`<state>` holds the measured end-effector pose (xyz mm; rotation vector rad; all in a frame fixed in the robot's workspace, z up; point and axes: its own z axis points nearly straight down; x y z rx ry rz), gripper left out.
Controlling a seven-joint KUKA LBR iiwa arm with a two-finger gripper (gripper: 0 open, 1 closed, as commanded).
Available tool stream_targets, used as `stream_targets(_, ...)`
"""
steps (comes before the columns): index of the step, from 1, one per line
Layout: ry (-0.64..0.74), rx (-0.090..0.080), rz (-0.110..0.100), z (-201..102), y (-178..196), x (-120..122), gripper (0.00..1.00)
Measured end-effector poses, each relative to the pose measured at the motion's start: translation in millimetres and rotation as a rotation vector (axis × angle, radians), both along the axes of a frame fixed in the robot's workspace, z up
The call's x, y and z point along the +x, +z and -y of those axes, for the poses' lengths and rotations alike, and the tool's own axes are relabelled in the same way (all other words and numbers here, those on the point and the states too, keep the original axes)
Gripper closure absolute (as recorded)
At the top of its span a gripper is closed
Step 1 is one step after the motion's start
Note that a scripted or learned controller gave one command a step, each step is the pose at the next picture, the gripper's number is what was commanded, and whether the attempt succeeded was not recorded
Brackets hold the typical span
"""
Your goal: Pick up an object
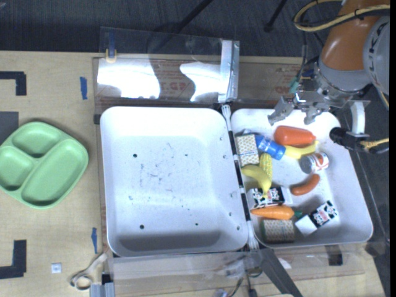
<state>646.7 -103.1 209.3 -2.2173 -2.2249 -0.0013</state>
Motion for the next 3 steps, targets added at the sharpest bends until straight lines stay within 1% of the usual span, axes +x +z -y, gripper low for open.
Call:
stream_targets(1,0.139,-0.001,0.004,29.7,-123.2,-20.4,0.0)
stream_targets(2,0.14,0.001,-0.003,30.5,-112.9,-21.7,1.0)
stream_targets(3,0.109,-0.001,0.001,-40.1,-9.1,-7.5,1.0)
